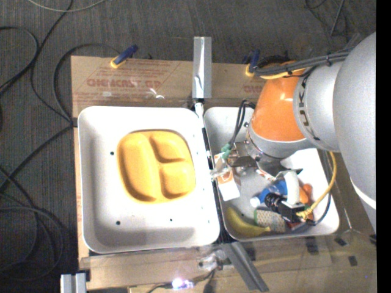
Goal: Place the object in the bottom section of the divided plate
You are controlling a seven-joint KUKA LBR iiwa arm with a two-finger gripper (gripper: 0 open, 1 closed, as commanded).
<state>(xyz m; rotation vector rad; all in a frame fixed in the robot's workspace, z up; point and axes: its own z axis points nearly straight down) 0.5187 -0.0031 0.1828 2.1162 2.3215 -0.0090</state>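
A yellow divided plate (157, 165) lies in the left white bin (101, 224), with one large section on its left and two smaller ones on its right. Nothing lies in any of its sections. The arm, grey with an orange band (278, 112), reaches down into the right bin (327, 224). The gripper (235, 163) sits low at that bin's left side, near the divider between the bins, and the wrist hides its fingers. A yellow banana (243, 224) lies along the right bin's front, just below the gripper.
Several small objects crowd the right bin's front right: a blue and white item (278, 191), an orange piece (305, 193) and a dark speckled block (269, 217). A white tag (227, 190) hangs beside the gripper. A metal bar (201, 66) stands behind the bins.
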